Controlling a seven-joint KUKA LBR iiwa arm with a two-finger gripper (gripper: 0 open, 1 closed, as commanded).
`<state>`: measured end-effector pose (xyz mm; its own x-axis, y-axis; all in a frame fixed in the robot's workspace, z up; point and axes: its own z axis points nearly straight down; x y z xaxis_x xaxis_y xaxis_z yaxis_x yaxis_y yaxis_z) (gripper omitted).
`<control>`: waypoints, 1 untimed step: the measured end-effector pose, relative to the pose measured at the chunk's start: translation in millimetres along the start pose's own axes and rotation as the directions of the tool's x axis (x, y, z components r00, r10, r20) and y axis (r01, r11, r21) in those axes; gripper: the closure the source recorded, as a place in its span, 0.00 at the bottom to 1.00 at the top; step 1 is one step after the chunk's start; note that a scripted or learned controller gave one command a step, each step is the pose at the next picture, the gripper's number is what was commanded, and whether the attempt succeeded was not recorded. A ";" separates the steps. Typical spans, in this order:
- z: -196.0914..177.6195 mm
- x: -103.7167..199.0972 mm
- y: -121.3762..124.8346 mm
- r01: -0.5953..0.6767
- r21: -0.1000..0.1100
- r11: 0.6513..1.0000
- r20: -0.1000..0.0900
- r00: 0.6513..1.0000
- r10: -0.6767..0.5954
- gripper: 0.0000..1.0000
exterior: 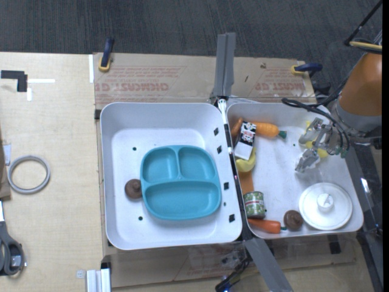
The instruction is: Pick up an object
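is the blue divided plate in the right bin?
No. The blue divided plate lies in the left bin, with a brown round piece beside it; the right bin holds the other items.

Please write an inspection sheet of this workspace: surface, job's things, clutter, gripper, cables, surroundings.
Surface: left bin and right bin side by side on the bench.
Job's things: blue divided plate and a brown round piece in left bin; two carrots, banana, can, white lid in right bin.
Clutter: tape roll, scissors.
Gripper: gripper over right bin, fingers unclear.
Cables: black cable.
Surroundings: dark carpet.
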<state>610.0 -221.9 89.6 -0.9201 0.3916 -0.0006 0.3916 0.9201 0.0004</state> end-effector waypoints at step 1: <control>-7.2 -1.1 0.6 0.002 0.001 1.000 0.002 1.000 -0.002 1.00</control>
<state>611.2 -221.7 96.8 -0.9210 0.3895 -0.0024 0.3895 0.9210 -0.0003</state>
